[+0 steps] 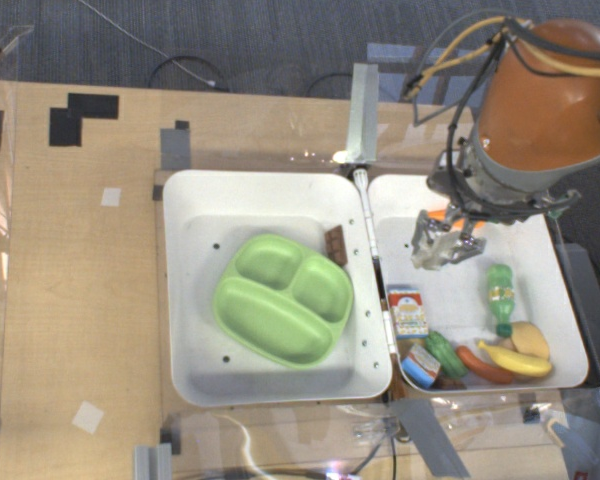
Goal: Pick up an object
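We see bare floor in the right bin [565, 298] upper half | toys crowd its lower edge: carton [408, 312]; bottle [499, 298]; banana [516, 359] | left bin [180, 268]: green tray [283, 298] fills centre; margins free

Two white bins sit side by side, the left bin [185, 268] holding a lime-green divided plate [283, 299] with a small dark brown block [335, 246] at its edge. In the right bin [570, 313] I see a green bottle [499, 298], a yellow banana [517, 358], a tan potato-like lump [530, 339], a red-orange sausage shape [483, 366] and a red, white and blue carton [407, 313]. The arm [545, 98] shows a rusty orange band over grey, with yellowish cables [460, 53]. The bench [70, 298] is pale wood with black squares [80, 116], the floor [230, 18] dark blue-grey.
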`<state>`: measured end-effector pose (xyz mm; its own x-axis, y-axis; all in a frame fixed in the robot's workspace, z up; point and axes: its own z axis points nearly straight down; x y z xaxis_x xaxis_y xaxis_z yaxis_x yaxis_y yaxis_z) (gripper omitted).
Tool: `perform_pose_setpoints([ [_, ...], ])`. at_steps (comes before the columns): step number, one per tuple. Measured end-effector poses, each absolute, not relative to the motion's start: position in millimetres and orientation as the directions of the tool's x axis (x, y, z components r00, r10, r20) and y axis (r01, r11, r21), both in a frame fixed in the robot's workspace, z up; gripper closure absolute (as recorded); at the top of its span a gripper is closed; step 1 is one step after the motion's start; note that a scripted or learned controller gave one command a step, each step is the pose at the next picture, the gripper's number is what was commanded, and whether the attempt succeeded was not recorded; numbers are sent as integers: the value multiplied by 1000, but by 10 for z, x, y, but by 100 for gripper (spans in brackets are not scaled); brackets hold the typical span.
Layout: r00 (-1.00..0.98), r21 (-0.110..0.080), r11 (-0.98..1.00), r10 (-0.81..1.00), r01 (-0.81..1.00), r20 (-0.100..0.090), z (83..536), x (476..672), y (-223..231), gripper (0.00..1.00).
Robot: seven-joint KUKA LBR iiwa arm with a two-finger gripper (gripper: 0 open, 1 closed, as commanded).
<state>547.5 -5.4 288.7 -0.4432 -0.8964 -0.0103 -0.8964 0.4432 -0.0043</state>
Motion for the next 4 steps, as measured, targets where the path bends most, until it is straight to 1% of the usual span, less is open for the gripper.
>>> perform_pose_setpoints([
  [1, -319, 5, 319, -948, -948, -2, 2665, 4866, 81, 100],
  [2, -320, 6, 320, -947, -947, -5, 2750, 4893, 92, 100],
  [3, -413, -2, 413, -911, -911, -7, 2989, 5380, 806, 100],
  [4, -259, 1, 259, -966, -966, -2, 2505, 5700, -173, 100],
])
